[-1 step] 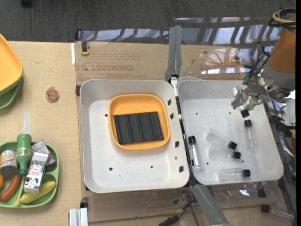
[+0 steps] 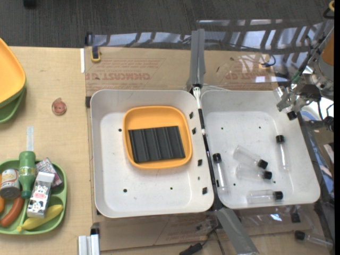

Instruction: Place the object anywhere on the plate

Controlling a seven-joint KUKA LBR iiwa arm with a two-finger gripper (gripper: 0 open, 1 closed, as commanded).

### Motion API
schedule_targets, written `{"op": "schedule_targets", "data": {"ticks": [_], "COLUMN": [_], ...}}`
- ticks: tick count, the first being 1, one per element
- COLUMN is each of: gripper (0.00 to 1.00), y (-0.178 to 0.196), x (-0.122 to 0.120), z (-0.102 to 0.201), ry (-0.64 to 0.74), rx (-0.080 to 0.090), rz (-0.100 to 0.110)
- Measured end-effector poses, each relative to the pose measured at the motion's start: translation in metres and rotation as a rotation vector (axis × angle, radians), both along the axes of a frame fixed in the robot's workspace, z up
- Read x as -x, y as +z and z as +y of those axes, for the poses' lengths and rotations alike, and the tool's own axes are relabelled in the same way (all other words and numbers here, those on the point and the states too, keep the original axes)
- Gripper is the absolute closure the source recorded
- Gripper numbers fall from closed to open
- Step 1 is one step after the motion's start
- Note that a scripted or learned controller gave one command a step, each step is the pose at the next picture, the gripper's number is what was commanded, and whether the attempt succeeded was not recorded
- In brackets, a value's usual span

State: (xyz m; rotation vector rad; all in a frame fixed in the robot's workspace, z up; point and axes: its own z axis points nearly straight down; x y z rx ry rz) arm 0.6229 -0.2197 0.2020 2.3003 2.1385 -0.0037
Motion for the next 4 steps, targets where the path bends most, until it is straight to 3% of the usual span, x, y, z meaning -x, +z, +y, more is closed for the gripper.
{"op": "schedule_targets", "data": {"ticks": [1,3,4], "gripper": [1.00,1.00,1.00], "y": [0.062,0.239,0.239], "x": [-0.037,-0.037,-0.037], "z": [0.000,-0.002,-0.002], "ry": [0.126,0.575,0.965], "rx": [0.000,0.000,-0.001], "rz": [-0.001,-0.001,-0.001]}}
